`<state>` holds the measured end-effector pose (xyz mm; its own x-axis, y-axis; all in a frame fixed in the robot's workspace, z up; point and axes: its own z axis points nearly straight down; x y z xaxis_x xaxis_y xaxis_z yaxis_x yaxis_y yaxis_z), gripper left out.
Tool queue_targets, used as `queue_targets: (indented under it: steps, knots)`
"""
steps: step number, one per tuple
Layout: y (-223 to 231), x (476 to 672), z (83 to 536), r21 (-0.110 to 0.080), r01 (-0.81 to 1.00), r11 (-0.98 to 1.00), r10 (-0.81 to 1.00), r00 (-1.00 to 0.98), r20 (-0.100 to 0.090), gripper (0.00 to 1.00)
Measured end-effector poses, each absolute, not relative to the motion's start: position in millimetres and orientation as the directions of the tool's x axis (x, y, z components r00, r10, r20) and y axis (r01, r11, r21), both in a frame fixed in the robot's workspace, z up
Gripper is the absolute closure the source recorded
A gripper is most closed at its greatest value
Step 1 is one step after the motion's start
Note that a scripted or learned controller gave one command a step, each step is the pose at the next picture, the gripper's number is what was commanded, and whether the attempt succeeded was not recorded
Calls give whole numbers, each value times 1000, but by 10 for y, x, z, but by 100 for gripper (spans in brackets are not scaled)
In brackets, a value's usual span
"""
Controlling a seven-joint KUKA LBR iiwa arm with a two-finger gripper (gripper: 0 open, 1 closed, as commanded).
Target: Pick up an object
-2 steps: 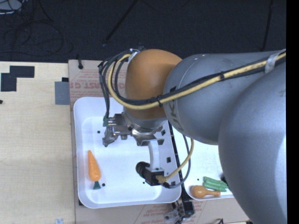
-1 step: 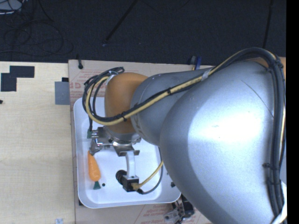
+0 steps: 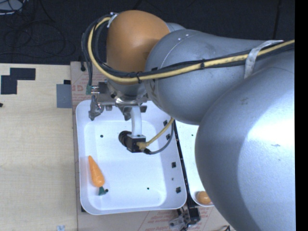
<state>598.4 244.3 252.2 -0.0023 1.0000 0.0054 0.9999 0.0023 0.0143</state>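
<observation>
The gripper [image 3: 113, 109] hung over the left bin's [image 3: 139, 182] far end, probably staged for a descent; whether its claw was apart or together could not be told. The carrot [image 3: 96, 172] lay by the bin's left wall, well apart from it.

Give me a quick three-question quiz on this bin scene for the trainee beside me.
1. True or false: the orange carrot lies in the bin on the view's left, close to that bin's left wall.
2. Pick one: the tool hangs over A) the carrot, B) the far end of that bin, apart from the carrot, C) the bench outside both bins.
3. Fill in: the small object peeking out under the arm in the other bin is coloured ____.

Key: 1 true; 2 B; 3 orange.
</observation>
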Motion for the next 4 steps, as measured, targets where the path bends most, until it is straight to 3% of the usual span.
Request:
queue_targets:
  steps: [1,2,3,4]
  knots:
    - [2432,6454,2161,-1,1000,3,1000,-3,-2,0]
    - [2440,6336,1581,-9,1000,1,1000,-1,-3,0]
    - [1495,6460,3091,11,1000,-7,1000,7,-1,0]
    - [1544,6439,3085,-5,1000,2,1000,-2,-3,100]
